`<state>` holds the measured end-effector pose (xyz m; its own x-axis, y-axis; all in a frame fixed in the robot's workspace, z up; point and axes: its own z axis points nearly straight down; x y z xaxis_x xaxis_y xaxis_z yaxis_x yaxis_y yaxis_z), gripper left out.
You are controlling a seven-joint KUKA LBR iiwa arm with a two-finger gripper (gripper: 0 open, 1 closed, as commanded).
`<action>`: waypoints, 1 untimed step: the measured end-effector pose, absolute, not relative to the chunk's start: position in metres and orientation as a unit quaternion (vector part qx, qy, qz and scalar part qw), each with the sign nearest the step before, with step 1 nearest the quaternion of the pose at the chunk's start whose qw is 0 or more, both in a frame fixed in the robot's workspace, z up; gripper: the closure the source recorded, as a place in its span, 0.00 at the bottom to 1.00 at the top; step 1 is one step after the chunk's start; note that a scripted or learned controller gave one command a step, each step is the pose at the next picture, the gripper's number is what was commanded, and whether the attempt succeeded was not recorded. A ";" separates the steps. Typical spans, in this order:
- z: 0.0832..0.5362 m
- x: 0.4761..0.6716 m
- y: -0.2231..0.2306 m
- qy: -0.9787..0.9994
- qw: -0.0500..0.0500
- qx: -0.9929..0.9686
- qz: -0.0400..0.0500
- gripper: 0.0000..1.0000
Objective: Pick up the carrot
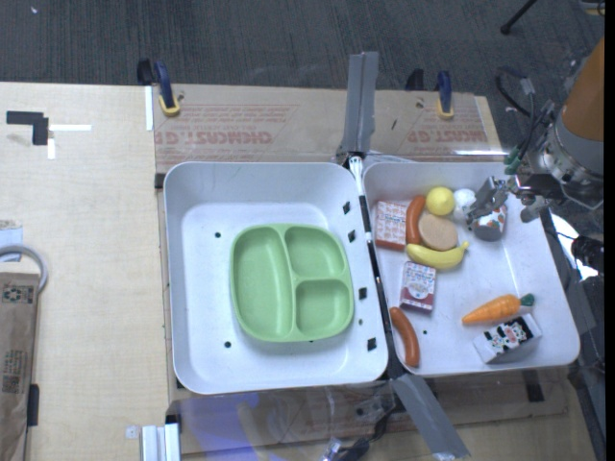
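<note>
The carrot point(495, 308), orange with a small green top, lies flat in the right bin point(553, 286) near its front right, pointing left. My gripper point(487, 206) hangs at the bin's far right corner, well behind the carrot and apart from it. It is just above a small grey object with coloured specks point(489, 226). Nothing shows as held.
The right bin also holds a lemon point(439, 200), a banana point(437, 254), a brown disc point(438, 231), two sausages point(405, 337), two small red cartons point(418, 286) and a black-and-white box point(507, 337) just in front of the carrot. A green divided plate point(291, 281) lies in the left bin.
</note>
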<state>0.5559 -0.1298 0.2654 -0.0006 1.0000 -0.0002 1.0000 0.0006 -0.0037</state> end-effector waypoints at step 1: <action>0.121 0.576 -0.133 -0.638 0.001 -0.770 0.002 0.00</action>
